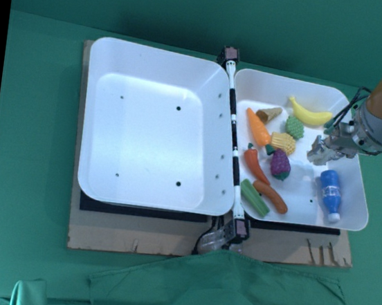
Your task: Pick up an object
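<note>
My gripper (318, 154) hangs over the right bin (355, 178), near its right wall, just above the blue bottle (329, 193). Nothing shows between its fingers. Toy food lies in this bin: a yellow banana (309, 114), an ice cream cone (269, 113), a carrot (258, 128), a green piece (294, 126), a yellow corn piece (283, 142), purple grapes (281, 164), a red chili (254, 164), a green cucumber (255, 198) and an orange sausage-like piece (271, 196).
The left bin (112, 61) stands beside it, split off by a black-and-white bar (232, 129). Both bins rest on cardboard (96, 233) over green cloth. A fold of cloth (228, 293) lies at the front.
</note>
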`<state>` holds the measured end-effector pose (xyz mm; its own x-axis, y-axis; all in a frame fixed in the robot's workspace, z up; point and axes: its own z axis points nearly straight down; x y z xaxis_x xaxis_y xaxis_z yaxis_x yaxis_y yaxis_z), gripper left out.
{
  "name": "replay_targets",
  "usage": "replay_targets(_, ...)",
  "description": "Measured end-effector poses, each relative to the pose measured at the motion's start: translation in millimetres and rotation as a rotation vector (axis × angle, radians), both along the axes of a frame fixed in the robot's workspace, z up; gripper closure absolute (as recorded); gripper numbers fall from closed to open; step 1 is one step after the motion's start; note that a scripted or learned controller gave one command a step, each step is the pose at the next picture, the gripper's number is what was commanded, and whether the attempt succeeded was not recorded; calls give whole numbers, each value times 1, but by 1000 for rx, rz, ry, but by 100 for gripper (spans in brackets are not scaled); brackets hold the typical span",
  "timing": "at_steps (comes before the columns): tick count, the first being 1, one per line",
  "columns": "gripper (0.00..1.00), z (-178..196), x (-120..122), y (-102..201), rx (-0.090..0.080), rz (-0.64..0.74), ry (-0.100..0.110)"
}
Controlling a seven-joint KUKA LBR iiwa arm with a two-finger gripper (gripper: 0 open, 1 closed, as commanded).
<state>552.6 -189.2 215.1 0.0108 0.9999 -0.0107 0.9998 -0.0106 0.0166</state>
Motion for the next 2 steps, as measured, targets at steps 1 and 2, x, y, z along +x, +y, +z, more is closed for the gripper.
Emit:
replay_targets(1, 100, -29, -45, 1, 3, 5, -8)
replay_targets(2, 100, -29, -80, 2, -1, 5, -9)
